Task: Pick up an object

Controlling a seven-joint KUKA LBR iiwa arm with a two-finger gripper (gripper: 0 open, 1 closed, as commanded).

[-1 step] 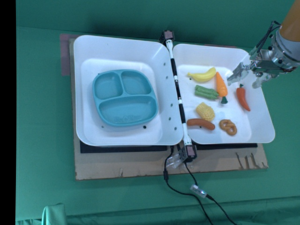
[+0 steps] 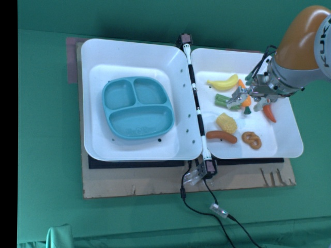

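1. My claw [image 2: 243, 98] hangs low over the middle of the right bin [image 2: 289, 138], right in a tight bunch of toy food: a carrot [image 2: 246, 101], green beans [image 2: 221, 100] just to its left, a banana [image 2: 223, 83] a little farther back, and a red pepper [image 2: 269, 112] to the right.
2. I cannot tell how my claw stands, nor whether anything sits in it; the metal parts and the carrot blur together from above.
3. The thing I judge I am going for is the carrot or the beans, both lying directly under my claw in the right bin.
4. Risk: the pieces lie so close that I may pinch two at once, or nudge one aside and come up bare.
5. Risk: the carrot and beans look smooth and rounded, so a grip on a tapered end could squeeze the piece out sideways.
6. Risk: pressing down too far could jam my claw against the bin floor.
7. The corn [image 2: 226, 123], sausage [image 2: 221, 136] and pretzel [image 2: 252, 139] lie nearer in the same bin, apart from my claw, so they seem safe from a stray knock.
8. The left bin [image 2: 93, 56] holds a blue divided plate [image 2: 137, 107], well apart from me.
9. Hidden: my wrist covers part of the carrot and whatever lies beneath it, and the arm is cut off at the right edge.
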